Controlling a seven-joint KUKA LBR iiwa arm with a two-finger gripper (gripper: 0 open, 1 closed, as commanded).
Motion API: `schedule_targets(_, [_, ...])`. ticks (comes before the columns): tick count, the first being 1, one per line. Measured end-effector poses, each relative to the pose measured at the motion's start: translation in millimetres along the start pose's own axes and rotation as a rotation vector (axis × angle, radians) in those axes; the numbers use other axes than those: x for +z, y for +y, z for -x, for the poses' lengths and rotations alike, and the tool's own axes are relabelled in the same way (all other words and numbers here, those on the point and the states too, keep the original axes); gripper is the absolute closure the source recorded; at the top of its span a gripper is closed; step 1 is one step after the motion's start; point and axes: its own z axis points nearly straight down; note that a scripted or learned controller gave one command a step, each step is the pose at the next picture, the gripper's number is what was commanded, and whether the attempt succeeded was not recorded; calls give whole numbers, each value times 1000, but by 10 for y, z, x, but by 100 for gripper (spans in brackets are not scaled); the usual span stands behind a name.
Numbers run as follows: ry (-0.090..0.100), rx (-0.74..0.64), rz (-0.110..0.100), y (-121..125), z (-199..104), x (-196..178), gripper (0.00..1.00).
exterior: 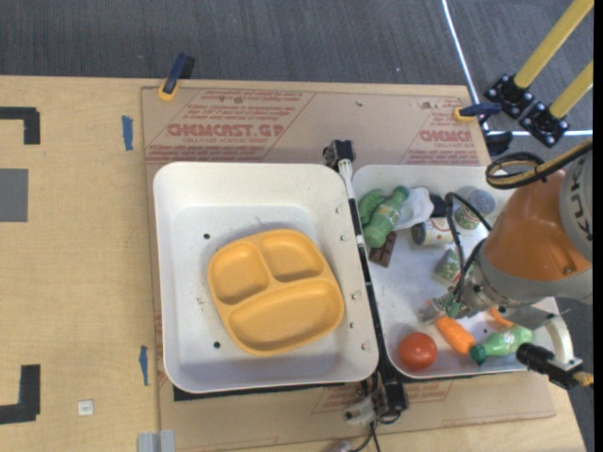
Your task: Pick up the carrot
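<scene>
I see the claw (464, 301) low in the right bin (407, 276); can't tell its opening or any hold. Carrot (455, 334) lies just below-left of it, long axis diagonal, tomato (417, 350) further left.

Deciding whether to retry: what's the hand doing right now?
Hand: cannot be told; it sits low in the right bin, just above the carrot.

Two bins side by side on the bench. Left bin (179, 215): a divided plate (274, 290) lies in it. Right bin (410, 281): bottles (382, 213) and cans (435, 234) at far end; tomato (417, 350) at near edge, carrot (454, 334) just right of it.
</scene>
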Motion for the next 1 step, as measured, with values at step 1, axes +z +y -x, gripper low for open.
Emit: schedule_targets(1, [-4, -219, 2, -2, 40, -5, 100])
